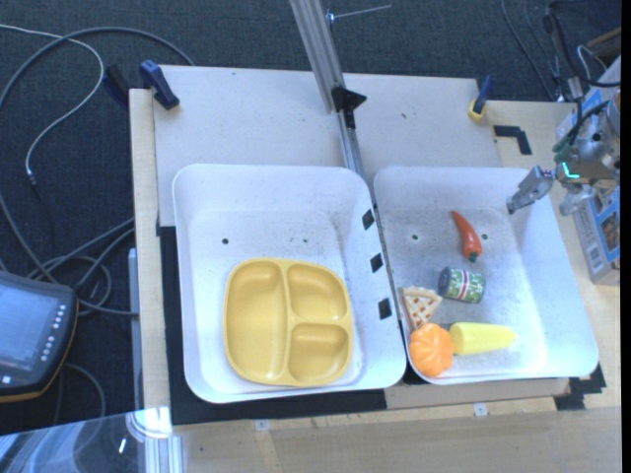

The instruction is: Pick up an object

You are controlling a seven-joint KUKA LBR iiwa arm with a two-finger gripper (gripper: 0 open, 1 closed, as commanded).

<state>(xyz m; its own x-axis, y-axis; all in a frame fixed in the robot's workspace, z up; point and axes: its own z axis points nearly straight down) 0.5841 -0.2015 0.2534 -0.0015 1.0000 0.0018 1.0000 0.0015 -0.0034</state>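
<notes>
**Five candidates in the right bin, claw spread and holding nothing**

Five small items lie in the right bin (552, 264), all in its left and near part. I see a red chilli pepper (467, 233) furthest up, lying nearly lengthwise with its dark stem end pointing down. Just below it a green can (461, 284) lies on its side. To the left of the can, against the bin's left wall, is a wedge with a lattice pattern, a waffle slice (421, 306) by the look of it. Below that, at the near left corner, sits an orange round fruit (431, 350), and touching its right side a yellow oblong piece (481, 338) lies across the bin floor.

On my screen the gripper (549, 197) is at the upper right corner of this bin, over its rim, well apart from all five items. Its two fingers (525, 193) are spread, and nothing sits between them. The pepper is the nearest item to it, down and to the left.

The left bin (197, 205) holds a yellow divided tray (289, 320) with three compartments, resting flat in the near half. Both bins sit side by side on the pale bench (246, 116), and a metal pole (314, 28) runs up from the gap between them. Blue clamps (158, 82) grip the bench's far edge.
</notes>
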